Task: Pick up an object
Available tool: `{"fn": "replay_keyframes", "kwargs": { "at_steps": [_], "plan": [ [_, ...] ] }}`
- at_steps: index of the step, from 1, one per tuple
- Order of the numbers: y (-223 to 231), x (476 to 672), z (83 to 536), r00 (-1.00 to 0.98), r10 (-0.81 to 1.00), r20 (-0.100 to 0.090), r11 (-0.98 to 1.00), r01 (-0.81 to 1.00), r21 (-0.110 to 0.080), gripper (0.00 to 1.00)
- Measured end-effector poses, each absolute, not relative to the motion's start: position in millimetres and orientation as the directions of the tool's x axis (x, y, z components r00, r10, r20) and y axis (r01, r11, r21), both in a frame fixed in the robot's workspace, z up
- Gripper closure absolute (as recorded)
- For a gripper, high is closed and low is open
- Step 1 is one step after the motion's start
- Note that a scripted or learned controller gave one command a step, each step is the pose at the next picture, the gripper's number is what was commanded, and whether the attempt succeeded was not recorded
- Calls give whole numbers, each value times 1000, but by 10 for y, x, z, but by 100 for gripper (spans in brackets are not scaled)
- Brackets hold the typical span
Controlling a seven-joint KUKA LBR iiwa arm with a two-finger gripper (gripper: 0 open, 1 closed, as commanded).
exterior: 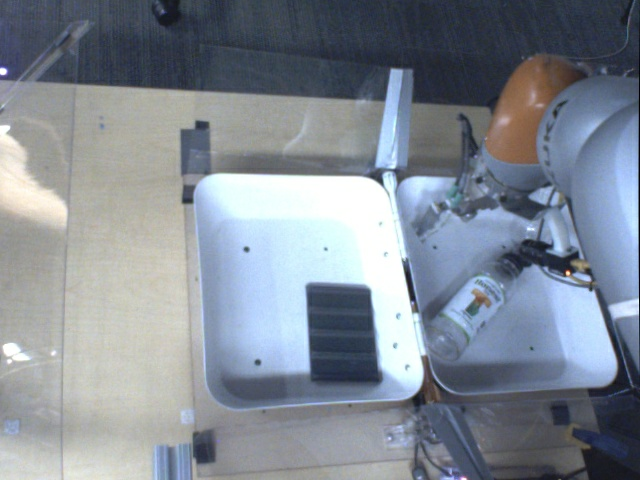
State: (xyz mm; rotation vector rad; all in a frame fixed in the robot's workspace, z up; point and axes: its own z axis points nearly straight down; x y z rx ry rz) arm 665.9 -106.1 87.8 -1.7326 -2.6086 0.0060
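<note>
Over rt bin (590, 368): tool (440, 213) above bottle (470, 308).

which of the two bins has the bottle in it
The right shallow white bin, under the arm: a clear plastic bottle lies on its side there. The left white bin holds a dark ribbed block.

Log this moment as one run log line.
gripper: over right bin, far-left corner | bottle: lying in right bin, not held | ridged black block: left bin | pick: not done
</note>
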Motion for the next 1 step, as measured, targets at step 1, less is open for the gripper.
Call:
{"fn": "replay_keyframes", "kwargs": {
  "at_steps": [1],
  "plan": [
    [-1185,5914,896,-517,856,-7,517,856,9,0]
  ]
}}
